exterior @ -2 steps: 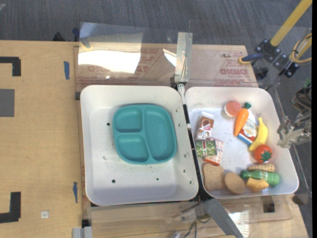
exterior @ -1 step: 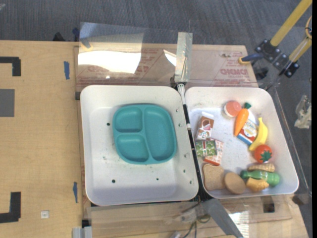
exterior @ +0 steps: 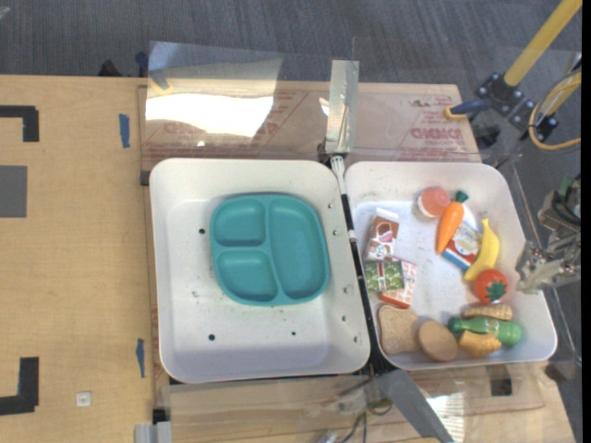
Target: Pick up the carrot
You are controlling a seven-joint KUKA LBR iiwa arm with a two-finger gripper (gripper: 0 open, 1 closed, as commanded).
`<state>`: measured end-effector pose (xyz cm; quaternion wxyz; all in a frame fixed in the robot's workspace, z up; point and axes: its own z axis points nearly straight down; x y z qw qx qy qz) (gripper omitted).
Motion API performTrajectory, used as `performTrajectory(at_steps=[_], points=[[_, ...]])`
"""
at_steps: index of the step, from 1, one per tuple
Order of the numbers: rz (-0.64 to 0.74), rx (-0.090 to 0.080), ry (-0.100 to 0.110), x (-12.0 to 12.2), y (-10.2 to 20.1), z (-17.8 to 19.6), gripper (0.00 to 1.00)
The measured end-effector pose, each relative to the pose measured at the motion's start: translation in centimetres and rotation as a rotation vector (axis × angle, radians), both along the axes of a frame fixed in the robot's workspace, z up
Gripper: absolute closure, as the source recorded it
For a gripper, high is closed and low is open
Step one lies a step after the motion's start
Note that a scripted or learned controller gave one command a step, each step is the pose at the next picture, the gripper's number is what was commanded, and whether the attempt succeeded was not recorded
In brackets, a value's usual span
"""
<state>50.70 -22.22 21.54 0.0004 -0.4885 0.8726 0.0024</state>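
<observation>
The metal two-finger pincer (exterior: 545, 268) hangs at the outer rim of the right-hand shallow white bin (exterior: 531, 212) — whether it is open or closed cannot be told, and nothing shows in its grasp. Just beside it, inward, lies a red plastic tomato (exterior: 489, 285) and a yellow toy banana (exterior: 484, 250). Farther inward and toward the bin's far side lies the orange plastic carrot with a green top (exterior: 449, 223) — tilted, apart from the pincer. Well beyond it, the left bin holds a teal divided plate (exterior: 270, 247).
</observation>
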Motion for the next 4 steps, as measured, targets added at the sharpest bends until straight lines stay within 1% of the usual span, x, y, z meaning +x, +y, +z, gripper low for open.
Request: performTrajectory(at_steps=[1,2,3,4], points=[[0.053,-0.006,-0.014,5.1,0.0,7.5,1.0],[-0.027,-0.001,0.001,-2.7,0.0,-1.4,1.0],[0.01,-0.009,-0.016,-1.1,-0.1,9.2,1.0],[0.086,-0.006,-0.012,-2.3,0.0,-8.7,1.0]])
